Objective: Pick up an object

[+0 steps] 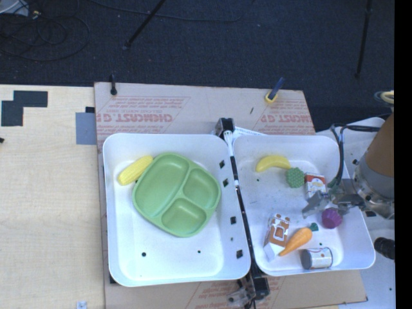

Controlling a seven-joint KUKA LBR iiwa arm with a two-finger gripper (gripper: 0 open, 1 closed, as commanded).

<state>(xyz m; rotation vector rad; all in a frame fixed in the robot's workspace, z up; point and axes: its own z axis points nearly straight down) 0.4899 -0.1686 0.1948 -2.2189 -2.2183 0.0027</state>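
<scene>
The gripper [320, 203] hangs low over the right bin [351, 253], its fingers too blurred to tell whether they are spread or closed — nothing visibly sits between them. A purple ball [331, 218] lies just beside it, likely the target, with a small carton [314, 183], carrot [296, 241] and can [317, 258] scattered near. The arm [380, 166] reaches in from the right, wrist bent down toward the bin floor.
</scene>
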